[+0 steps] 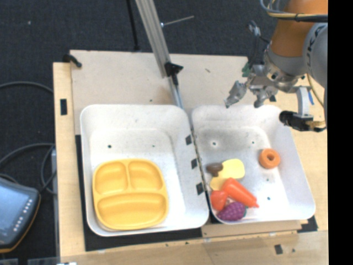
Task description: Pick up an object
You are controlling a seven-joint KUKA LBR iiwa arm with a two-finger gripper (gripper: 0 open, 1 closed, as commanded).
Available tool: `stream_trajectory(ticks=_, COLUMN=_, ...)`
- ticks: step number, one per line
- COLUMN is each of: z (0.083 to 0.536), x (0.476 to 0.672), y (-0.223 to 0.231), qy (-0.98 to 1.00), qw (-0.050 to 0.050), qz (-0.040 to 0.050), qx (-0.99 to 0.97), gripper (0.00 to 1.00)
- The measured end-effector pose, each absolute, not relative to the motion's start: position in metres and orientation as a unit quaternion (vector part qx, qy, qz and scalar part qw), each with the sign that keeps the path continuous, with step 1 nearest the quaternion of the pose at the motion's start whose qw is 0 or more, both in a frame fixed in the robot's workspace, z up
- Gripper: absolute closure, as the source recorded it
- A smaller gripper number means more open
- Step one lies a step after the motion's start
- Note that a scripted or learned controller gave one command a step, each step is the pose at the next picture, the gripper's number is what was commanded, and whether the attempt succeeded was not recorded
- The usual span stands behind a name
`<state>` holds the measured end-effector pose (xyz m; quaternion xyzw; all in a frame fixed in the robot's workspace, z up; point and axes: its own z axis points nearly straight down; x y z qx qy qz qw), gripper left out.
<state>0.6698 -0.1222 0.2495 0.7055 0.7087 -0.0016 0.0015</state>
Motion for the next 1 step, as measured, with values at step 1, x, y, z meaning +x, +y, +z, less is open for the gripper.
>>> stream_trajectory(ticks=1, z=0.1318, x=0.6874, y=-0.1009, qy=0.708, qw=-0.002, qz=-0.0029, qx=0.706, gripper=0.0)
